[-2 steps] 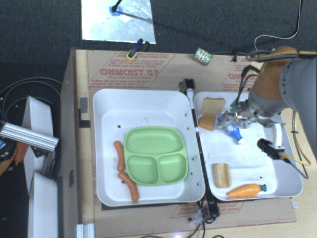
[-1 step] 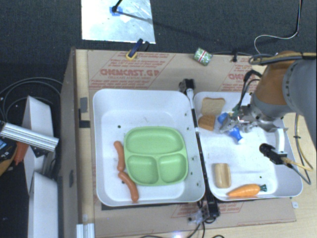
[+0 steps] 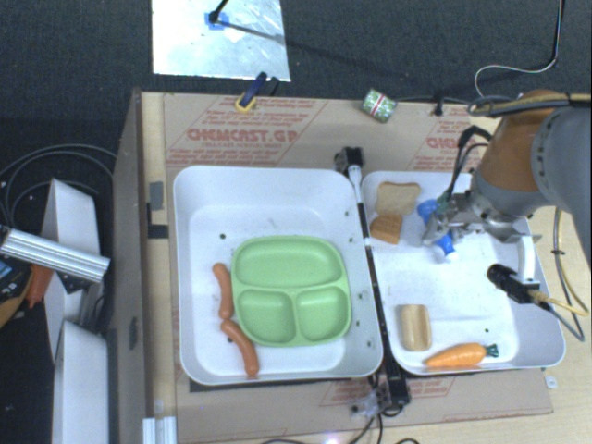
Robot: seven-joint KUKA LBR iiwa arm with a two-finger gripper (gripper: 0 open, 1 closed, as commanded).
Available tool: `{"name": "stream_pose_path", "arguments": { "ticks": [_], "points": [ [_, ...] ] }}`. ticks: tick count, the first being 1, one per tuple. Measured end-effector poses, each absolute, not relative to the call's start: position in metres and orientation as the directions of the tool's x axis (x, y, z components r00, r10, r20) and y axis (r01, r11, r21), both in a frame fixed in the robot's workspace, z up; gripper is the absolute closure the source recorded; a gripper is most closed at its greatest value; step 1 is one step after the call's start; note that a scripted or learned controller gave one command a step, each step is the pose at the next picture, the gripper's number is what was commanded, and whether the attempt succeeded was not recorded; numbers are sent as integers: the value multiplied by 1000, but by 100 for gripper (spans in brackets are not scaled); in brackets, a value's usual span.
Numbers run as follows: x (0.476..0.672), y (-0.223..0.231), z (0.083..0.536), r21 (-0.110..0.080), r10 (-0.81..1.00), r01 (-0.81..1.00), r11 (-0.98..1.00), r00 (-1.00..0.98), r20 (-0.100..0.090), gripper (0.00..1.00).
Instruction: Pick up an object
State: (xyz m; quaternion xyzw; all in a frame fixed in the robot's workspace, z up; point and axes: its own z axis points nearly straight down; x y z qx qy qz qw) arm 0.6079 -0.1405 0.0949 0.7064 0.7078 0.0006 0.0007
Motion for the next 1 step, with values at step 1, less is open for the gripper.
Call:
{"name": "stream_pose_path", "arguments": {
  "ticks": [1],
  "points": [
    [597,-65,186,6,1000,1000,5,-5,1,100]
  ]
}}
